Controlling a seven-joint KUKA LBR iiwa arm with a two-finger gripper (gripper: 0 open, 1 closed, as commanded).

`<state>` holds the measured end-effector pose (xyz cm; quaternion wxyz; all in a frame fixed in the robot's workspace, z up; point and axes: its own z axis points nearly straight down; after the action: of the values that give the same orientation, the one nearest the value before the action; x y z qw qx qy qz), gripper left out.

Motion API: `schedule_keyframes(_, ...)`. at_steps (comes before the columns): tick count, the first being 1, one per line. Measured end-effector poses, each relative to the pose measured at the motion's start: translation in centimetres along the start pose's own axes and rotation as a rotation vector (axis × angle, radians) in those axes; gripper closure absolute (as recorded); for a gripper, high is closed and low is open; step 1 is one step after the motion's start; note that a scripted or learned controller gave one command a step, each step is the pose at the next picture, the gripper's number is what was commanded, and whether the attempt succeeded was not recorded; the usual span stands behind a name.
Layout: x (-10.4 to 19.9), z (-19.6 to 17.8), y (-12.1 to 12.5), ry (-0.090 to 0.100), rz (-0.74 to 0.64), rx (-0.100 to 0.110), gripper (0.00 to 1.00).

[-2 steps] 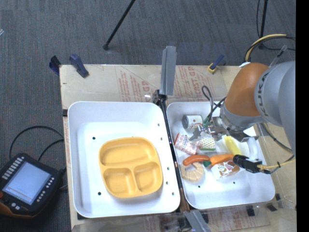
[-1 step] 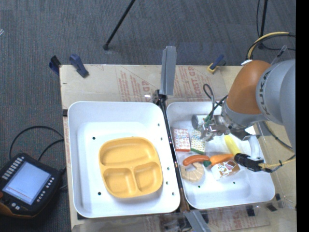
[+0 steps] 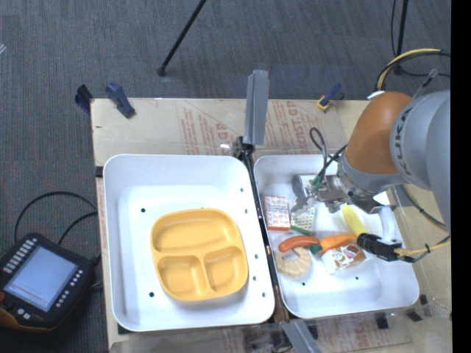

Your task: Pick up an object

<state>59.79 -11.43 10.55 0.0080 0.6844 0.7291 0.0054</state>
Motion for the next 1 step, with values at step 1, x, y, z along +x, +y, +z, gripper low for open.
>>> schedule_keyframes(1, -1.62, 2.03, 4.46, 0.004, 0.076, 0.023, 0.00)
